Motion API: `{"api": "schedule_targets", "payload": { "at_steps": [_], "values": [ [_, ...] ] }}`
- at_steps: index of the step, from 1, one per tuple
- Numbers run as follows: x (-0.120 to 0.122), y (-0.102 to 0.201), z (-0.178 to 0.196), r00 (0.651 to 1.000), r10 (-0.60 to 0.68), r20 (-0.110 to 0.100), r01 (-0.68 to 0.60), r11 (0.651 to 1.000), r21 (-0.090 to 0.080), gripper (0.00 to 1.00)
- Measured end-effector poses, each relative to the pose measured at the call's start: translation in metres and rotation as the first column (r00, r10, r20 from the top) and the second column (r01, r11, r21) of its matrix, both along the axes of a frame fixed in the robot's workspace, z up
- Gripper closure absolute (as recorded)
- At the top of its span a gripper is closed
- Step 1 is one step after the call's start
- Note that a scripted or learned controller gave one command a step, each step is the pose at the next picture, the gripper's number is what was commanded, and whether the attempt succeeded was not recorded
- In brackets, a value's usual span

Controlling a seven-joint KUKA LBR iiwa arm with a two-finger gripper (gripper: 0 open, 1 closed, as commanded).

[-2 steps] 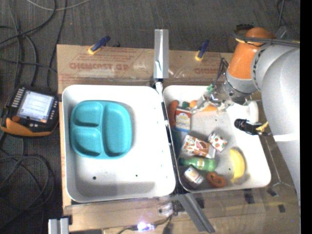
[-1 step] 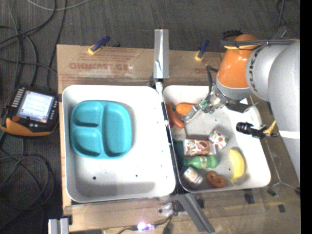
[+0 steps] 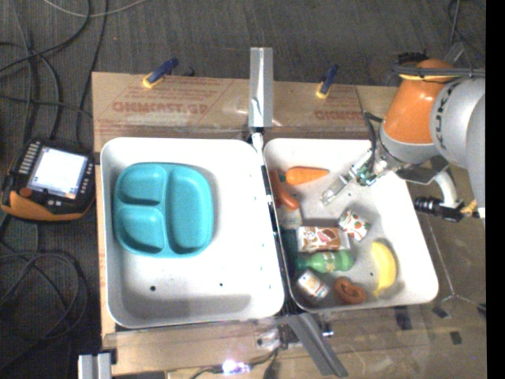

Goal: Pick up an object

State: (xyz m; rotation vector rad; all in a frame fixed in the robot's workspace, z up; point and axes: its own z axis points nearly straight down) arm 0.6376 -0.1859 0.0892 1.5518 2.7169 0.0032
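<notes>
An orange carrot-shaped toy point(image 3: 305, 175) lies in the upper part of the right white bin point(image 3: 422, 243), its long axis running nearly level across the view, thick end toward the bin's left wall and tapering tip pointing right, toward the gripper. It looks smooth and plain orange. Just below and left of it sits a reddish-orange piece point(image 3: 286, 194) against the divider. Lower down, a small printed carton in red and white point(image 3: 319, 238) lies flat, with a small white box bearing red fruit marks point(image 3: 355, 226) beside it, tilted. Under them a green bottle-like toy point(image 3: 327, 261) lies on its side, then a round silvery can point(image 3: 312, 286), a brown ring-shaped doughnut toy point(image 3: 349, 290) and a yellow banana point(image 3: 384, 265) curving along the lower right.

The two-finger gripper point(image 3: 338, 189) hangs just right of the carrot's tip, its pale fingers pointing down and left; nothing sits between them, though I cannot tell how far apart they stand. The grey arm with its orange band point(image 3: 414, 109) comes in from the right.

The left white bin point(image 3: 158, 294) holds a turquoise compartment tray point(image 3: 166, 208).
</notes>
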Motion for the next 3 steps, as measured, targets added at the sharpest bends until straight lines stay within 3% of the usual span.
{"api": "schedule_targets", "payload": {
  "at_steps": [1, 2, 3],
  "values": [
    [-0.043, -0.013, 0.092, 0.999, -0.052, -0.013, 0.052, 0.999, 0.005, 0.0],
    [-0.151, -0.002, 0.0, 0.965, -0.262, -0.002, 0.262, 0.965, 0.003, 0.0],
    [-0.148, -0.002, 0.009, 0.965, -0.262, 0.001, 0.262, 0.965, 0.003, 1.0]
  ]
}}
